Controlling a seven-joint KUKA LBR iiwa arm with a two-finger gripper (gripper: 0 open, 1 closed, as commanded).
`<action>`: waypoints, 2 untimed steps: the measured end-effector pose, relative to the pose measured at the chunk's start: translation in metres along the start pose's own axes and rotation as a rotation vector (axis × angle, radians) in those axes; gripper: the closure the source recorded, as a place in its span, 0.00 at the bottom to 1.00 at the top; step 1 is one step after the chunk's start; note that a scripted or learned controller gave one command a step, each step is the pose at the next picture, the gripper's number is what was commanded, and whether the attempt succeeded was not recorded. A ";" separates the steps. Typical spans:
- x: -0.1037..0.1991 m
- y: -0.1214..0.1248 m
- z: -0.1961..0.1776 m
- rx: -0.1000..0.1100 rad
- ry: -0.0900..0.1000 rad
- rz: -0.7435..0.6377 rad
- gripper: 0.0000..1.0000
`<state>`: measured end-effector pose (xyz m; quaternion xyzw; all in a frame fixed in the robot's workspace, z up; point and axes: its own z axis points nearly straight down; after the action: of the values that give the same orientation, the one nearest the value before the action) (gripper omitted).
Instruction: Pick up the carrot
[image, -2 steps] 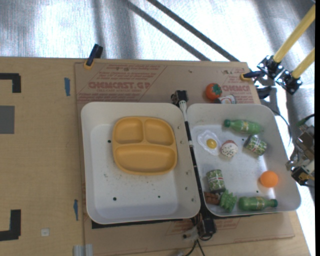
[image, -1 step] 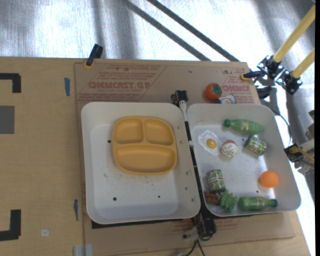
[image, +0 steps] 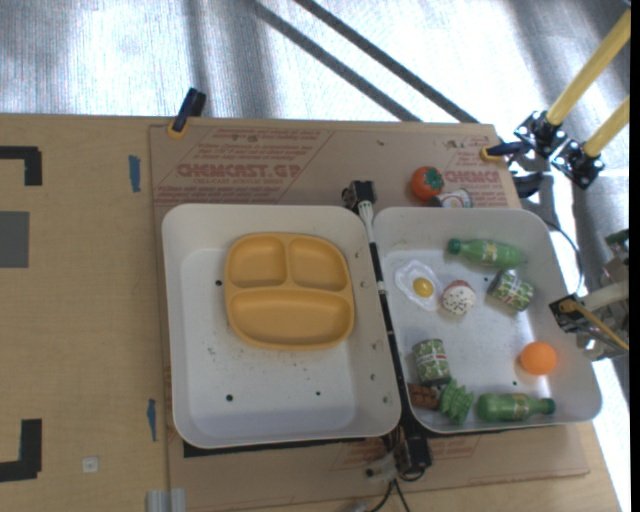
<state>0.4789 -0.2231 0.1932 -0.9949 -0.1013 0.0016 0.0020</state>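
The carrot (image: 440, 400), as far as I can make it out, lies in the right bin (image: 490, 335), at its near edge and close to the wall it shares with the left bin (image: 200, 330). I see a short brownish body with a bushy green top, lying flat. The body points toward the dividing wall and is partly in shadow, so I am not fully sure of its shape. Just above it a green can (image: 431, 360) stands very close, perhaps touching it. Beside the leafy end lies a green bottle (image: 513, 405), along the near rim.

Whether my fingers are open or closed I cannot tell, and so I also cannot tell how the carrot lies relative to them.

Further in the same bin there are an orange ball (image: 538, 358) near the right wall, a fried egg (image: 418, 285), a small red and white round thing (image: 458, 298), a second green can (image: 511, 290) and a second green bottle (image: 485, 252) at the far side. All of these are well apart from the carrot.

The left bin holds a yellow divided plate (image: 290, 288). On the worktop (image: 80, 300) behind the right bin rests a tomato (image: 427, 183).
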 end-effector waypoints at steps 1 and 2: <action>0.000 0.001 -0.072 -0.004 0.003 0.000 1.00; 0.000 0.000 -0.027 -0.001 0.000 0.003 1.00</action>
<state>0.4788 -0.2233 0.2204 -0.9950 -0.0999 0.0016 0.0017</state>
